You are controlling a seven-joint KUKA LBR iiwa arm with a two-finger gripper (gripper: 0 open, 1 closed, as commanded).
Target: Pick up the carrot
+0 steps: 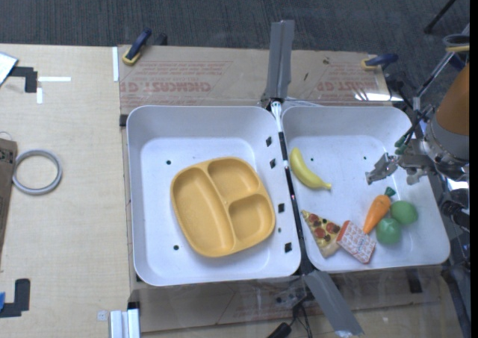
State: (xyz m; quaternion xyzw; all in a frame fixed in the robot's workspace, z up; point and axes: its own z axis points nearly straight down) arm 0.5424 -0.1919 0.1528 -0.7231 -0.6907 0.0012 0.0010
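The gripper (pixel 393 170) hovers just above the carrot (pixel 377 212), jaws spread and empty; it should straddle the carrot's middle, avoiding the green balls (pixel 396 222).

The grey KUKA arm with its orange band (pixel 457 105) reaches in from the right edge of the camera view, over the right-hand shallow white plastic bin (pixel 351 121). Its two-finger metal gripper (pixel 397 170) hangs low above that bin's right half, near the right wall, its fingers (pixel 379 171) spread apart, with nothing between them.
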